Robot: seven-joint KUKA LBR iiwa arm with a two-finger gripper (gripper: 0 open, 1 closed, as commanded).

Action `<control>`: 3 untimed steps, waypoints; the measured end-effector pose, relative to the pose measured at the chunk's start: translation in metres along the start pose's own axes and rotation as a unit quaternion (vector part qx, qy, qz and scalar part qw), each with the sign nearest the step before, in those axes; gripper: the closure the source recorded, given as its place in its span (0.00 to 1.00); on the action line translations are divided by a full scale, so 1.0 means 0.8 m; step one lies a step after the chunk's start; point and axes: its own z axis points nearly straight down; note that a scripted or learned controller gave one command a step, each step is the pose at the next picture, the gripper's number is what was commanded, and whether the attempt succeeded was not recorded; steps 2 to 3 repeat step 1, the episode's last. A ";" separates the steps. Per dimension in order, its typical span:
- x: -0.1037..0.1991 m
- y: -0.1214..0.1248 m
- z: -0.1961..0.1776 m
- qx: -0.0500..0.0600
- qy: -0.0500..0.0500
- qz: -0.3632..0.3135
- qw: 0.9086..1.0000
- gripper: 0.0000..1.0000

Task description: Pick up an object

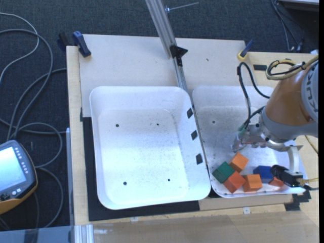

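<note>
Arm (291,105) reaches in from the right, over the right bin (217,105). Gripper (247,139) hangs low in that bin, roughly mid-bin, just above the block cluster; metal parts blurred, cannot tell how it is set, and no block seen in it. Blocks sit bunched at the bin's near edge: green block (221,172) leftmost, an orange block (239,162) just up-right of it and nearest the gripper, a red-orange block (234,181) touching the green one on its near side, another orange block (252,183) beside that, blue block (263,172) further right. A small red piece (276,183) lies by the blue block, partly hidden by a black fitting. Left bin (101,105) sits beside, walls touching the right one. Tabletop (126,59) pale, blue clamp (81,43) at far left corner.
</note>
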 end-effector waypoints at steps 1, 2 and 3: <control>0.023 -0.048 -0.064 0.001 0.001 0.000 1.000 1.00; 0.023 -0.048 -0.064 0.001 0.001 0.000 1.000 1.00; 0.023 -0.048 -0.064 0.001 0.001 0.000 1.000 1.00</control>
